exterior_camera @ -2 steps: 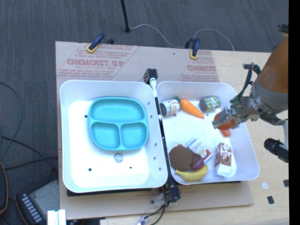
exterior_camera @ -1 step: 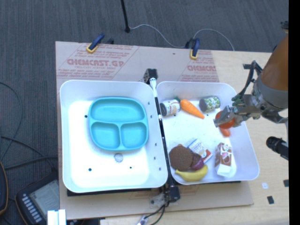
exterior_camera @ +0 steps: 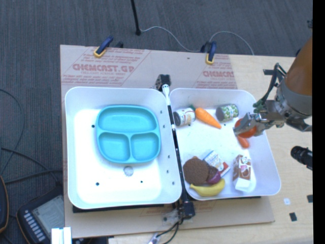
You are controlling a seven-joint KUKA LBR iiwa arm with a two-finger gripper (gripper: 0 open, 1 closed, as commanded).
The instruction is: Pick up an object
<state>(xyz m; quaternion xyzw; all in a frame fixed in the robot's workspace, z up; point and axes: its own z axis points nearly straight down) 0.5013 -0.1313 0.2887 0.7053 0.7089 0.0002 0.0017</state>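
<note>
red-orange item [exterior_camera: 246, 132] pinched between fingers of gripper [exterior_camera: 247, 125], over right bin [exterior_camera: 264, 187]. left bin [exterior_camera: 76, 151] with blue tray [exterior_camera: 128, 133]. both on cardboard-topped bench [exterior_camera: 101, 67], grey carpet [exterior_camera: 30, 24] around.

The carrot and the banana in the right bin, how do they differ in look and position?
The carrot is orange and tapers to a point; the banana is yellow and curved. The carrot lies in the bin's far half beside a small jar; the banana sits at the near edge, under a brown round item. The carrot lies apart from its neighbours; the banana touches its neighbour. Both are in the right bin.
</note>
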